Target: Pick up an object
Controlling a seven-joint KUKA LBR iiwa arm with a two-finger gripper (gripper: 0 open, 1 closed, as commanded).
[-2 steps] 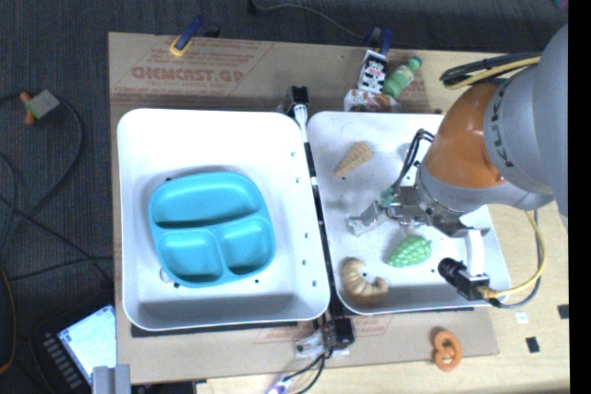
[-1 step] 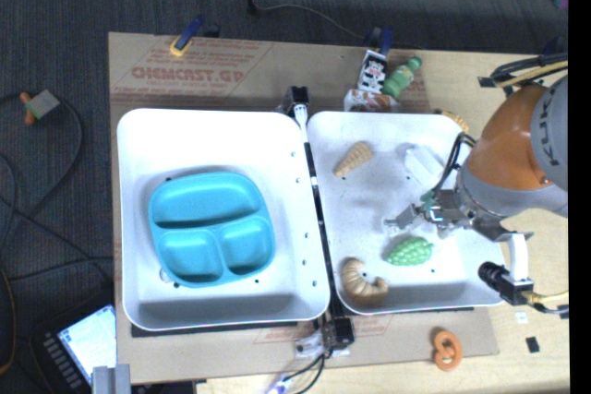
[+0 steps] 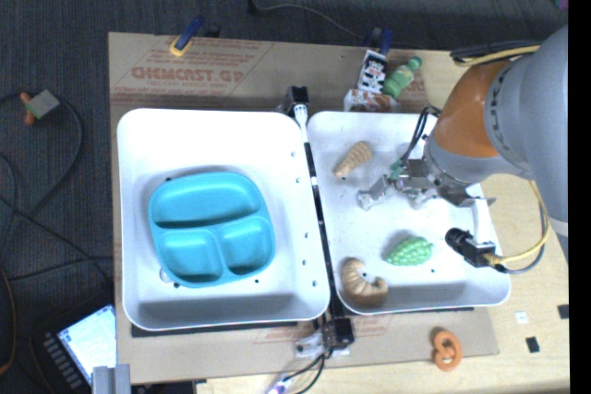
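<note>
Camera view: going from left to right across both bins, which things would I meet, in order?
Blue divided tray in the left bin → tan ridged cone in the right bin → green knobbly toy in the same bin.

Reads "CHEMCAST GP" in faded red capitals across the brown board (image 3: 277,60) beyond the left bin (image 3: 212,115). Too small to make out on the packet (image 3: 371,77) further right.
</note>
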